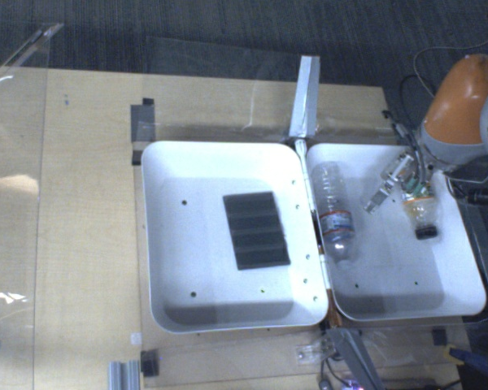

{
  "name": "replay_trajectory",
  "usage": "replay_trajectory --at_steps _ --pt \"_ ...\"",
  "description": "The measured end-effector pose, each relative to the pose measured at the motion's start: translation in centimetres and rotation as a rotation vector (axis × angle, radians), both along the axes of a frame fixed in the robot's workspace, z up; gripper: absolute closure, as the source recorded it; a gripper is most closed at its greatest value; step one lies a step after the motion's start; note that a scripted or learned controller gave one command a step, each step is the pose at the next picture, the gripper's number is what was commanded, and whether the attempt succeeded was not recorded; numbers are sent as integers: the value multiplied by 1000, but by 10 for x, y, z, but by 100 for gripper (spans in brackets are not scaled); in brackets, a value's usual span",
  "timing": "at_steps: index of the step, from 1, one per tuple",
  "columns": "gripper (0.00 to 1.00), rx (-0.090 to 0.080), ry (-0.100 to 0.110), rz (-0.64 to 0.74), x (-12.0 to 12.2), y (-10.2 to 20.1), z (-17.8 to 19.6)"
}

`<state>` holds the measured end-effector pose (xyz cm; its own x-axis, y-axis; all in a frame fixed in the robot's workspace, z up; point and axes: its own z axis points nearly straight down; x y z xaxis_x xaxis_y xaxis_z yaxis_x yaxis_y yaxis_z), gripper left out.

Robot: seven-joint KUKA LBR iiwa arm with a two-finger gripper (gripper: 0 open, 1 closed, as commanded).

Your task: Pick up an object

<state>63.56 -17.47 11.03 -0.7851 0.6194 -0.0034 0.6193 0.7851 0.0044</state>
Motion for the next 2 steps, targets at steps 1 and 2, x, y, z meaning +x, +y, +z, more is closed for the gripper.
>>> replay_trajectory --at_steps 1,2 --pt "0 -2 -5 -102 26 -8 29" --pt "0 -3 5 161 28 -30 4"
